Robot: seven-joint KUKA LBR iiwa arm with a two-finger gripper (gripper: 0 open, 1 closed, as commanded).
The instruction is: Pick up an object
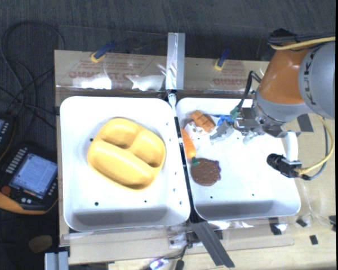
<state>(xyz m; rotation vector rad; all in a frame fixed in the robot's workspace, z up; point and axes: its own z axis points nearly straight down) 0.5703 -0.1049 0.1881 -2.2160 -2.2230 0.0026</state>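
My gripper (235,134) hangs over the upper middle of the right bin (253,204), fingers spread and pointing down, open with nothing between them. Just left of it lie a small orange-brown bread-like piece (199,119), an orange carrot-like stick (188,147) against the bin's left wall, and a small blue piece (223,118). A round dark brown patty (205,172) lies below and left of the gripper. A large yellow lumpy object (127,152) fills the middle of the left bin (79,207).
The grey arm with its orange band (284,83) comes in from the upper right over the right bin's far corner. A black cable fitting (281,163) hangs at the bin's right side. A handheld controller (25,176) lies left of the bench.
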